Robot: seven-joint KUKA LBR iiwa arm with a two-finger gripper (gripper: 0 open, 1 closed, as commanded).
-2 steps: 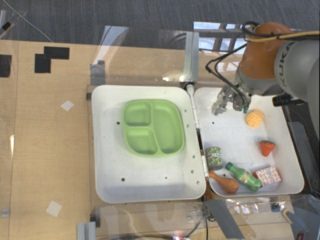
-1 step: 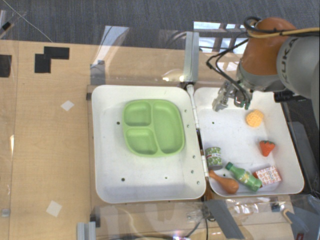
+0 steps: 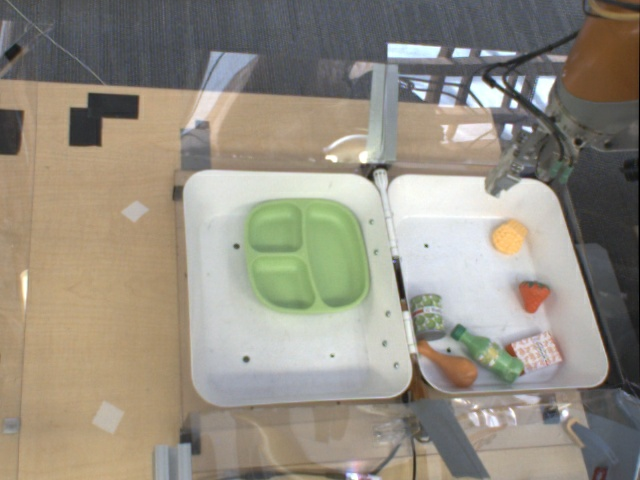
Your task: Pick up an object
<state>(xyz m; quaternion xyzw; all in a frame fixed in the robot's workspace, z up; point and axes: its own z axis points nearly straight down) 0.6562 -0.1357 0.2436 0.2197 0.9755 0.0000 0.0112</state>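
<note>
Left white bin (image 3: 210, 298): green three-compartment plastic plate (image 3: 305, 255) near its centre. Right white bin (image 3: 450, 218): green-labelled can (image 3: 427, 314), brown drumstick (image 3: 447, 363), green bottle (image 3: 487, 354) and red-white carton (image 3: 535, 350) along the front edge; yellow round waffle (image 3: 509, 236) and red strawberry (image 3: 534, 295) by the right edge. My gripper (image 3: 520, 168) hangs over the back right corner, empty; jaw state unclear.

A green three-compartment plate (image 3: 305, 256) is seen in the left white bin (image 3: 215, 368), which is set on the wooden surface (image 3: 90, 298).
</note>
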